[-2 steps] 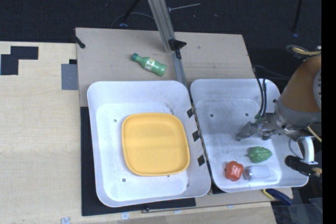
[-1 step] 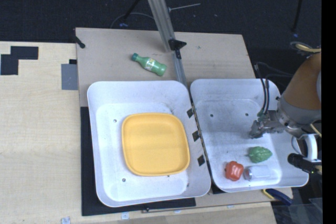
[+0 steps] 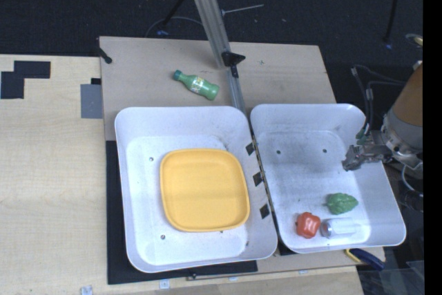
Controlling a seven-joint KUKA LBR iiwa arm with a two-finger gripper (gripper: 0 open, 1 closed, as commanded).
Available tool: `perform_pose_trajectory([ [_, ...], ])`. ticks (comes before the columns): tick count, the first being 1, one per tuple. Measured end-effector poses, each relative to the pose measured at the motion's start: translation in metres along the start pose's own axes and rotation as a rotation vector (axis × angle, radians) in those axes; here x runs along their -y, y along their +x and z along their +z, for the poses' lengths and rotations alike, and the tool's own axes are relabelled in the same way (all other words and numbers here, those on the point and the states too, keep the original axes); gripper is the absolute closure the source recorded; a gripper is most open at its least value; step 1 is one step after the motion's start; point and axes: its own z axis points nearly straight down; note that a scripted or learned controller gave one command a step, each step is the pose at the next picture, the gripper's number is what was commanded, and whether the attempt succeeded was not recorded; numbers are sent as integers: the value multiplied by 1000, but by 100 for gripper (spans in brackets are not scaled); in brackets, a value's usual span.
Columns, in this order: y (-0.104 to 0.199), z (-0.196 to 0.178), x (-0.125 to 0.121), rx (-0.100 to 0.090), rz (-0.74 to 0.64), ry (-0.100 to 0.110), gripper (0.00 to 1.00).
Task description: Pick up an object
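In the right bin (image 3: 304,148) lie a green leafy toy (image 3: 342,202), a red pepper-like toy (image 3: 308,224) and a small clear bottle (image 3: 340,226), all near the bin's front right corner. My gripper (image 3: 354,159) hangs over the right side of that bin, above and behind the green toy. Nothing shows between its fingers. A yellow square plate (image 3: 204,189) lies flat in the left bin (image 3: 138,141). A small green bottle (image 3: 197,85) lies on its side on the bench behind the bins.
A grey metal post (image 3: 214,17) slants up from behind the gap between the bins. The arm's grey body with its orange band (image 3: 407,107) stands at the right edge. Black clips (image 3: 255,176) sit along the seam between the bins.
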Motion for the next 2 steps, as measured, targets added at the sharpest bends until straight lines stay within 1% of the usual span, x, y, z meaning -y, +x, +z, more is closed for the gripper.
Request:
perform_pose_trajectory([
  [1,-1,-52,-1,0,-1,-1,100],
  [2,51,-44,3,-3,-4,4,100],
])
